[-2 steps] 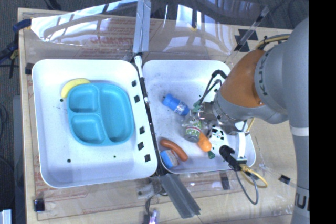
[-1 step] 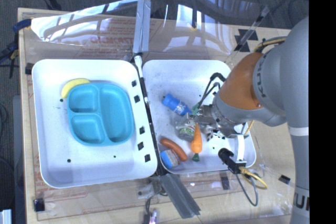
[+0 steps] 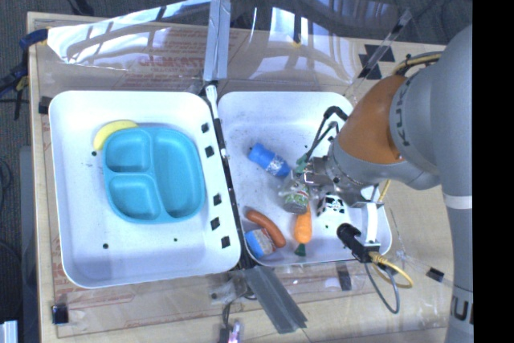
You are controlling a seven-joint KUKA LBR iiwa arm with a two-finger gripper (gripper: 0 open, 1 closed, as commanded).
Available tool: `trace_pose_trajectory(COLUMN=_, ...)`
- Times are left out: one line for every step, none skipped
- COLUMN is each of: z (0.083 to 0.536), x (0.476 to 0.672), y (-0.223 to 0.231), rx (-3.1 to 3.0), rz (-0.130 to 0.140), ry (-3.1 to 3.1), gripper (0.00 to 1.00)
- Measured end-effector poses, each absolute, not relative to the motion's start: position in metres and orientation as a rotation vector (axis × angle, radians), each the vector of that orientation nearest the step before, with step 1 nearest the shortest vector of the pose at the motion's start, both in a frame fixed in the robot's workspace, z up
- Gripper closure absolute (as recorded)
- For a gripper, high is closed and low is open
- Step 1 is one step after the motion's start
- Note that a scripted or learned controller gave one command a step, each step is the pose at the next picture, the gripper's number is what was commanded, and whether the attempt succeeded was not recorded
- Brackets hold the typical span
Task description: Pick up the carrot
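Camera view, carrot (image 3: 302,228) in right bin (image 3: 241,112), sausage (image 3: 265,226)

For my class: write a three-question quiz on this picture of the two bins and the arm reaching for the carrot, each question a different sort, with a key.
1. True or false: the carrot lies in the left bin.
2. Multiple choice: what lies in the left bin beside the banana? A) a blue divided tray B) a sausage C) a blue bottle
3. Fill in: the sausage lies in the ____ bin, to the carrot's left in the camera view.

Key
1. False: it lies in the right bin, just below the gripper.
2. A: the blue divided tray.
3. right
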State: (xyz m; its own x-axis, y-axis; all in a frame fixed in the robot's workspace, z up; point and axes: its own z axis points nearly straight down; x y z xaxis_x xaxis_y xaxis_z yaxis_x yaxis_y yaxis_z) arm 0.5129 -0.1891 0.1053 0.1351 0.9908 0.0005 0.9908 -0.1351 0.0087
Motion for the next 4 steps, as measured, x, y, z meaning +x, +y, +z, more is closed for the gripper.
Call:
trace_pose_trajectory(z=0.105, x=0.513, y=-0.189, rx=2.362, rz=0.01, ry=2.062, gripper=0.0)
trace_pose_trajectory(z=0.093, x=0.479, y=-0.189, rx=2.152, rz=0.004, ry=2.289, gripper=0.0)
trace_pose_trajectory(z=0.103, x=0.481, y=-0.189, rx=2.143, rz=0.007, ry=2.293, gripper=1.0)
trace_pose_trajectory(z=0.242, x=0.601, y=-0.155, rx=2.148, rz=0.0, ry=2.291, gripper=1.0)
